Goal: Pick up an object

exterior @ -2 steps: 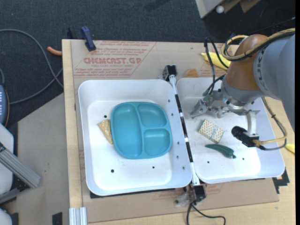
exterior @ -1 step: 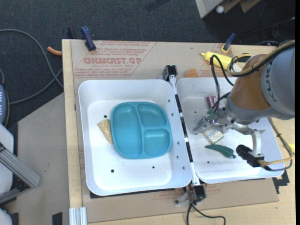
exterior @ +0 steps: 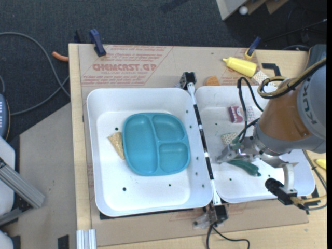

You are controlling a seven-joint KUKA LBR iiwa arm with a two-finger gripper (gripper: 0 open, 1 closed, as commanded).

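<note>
My gripper (exterior: 226,153) is low inside the right bin (exterior: 290,191), near its left wall, with the grey and orange arm coming in from the right. A green object (exterior: 248,166) lies just right of and below the gripper tip, partly under the wrist. A small patterned piece (exterior: 227,138) sits just above the gripper. Further back in that bin is a small maroon and white object (exterior: 236,113). I see nothing held in the gripper.
The left bin (exterior: 104,191) holds a teal divided plate (exterior: 155,142) with a tan piece (exterior: 116,143) poking out from its left edge. A yellow object (exterior: 240,65) and a small orange bit (exterior: 211,80) lie on the bench behind the right bin. Black cables loop over the arm.
</note>
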